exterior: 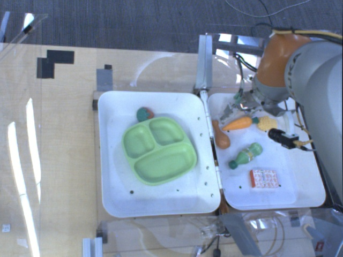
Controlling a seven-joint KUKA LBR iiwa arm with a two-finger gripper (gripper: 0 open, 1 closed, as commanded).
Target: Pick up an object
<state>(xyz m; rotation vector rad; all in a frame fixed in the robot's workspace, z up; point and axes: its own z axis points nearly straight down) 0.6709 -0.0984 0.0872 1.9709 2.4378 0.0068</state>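
My gripper (239, 107) hangs low over the back of the right bin (305, 194), open, with nothing between its fingers. Just in front of it lies an orange carrot (238, 123), pointing left, close to the fingertips. A yellow corn-like piece (267, 123) sits right of the carrot. Near the bin's left wall rests a brown-orange piece (220, 136). Further forward lie a green bottle (247, 155) and a red-and-white box (265, 178).
The left bin (112, 197) holds a green divided plate (159, 150) and a small green-and-red object (144, 113) behind it. A metal post (204, 63) stands between the bins at the back. The grey arm (316, 84) and a black cable (286, 139) overhang the right bin's right side.
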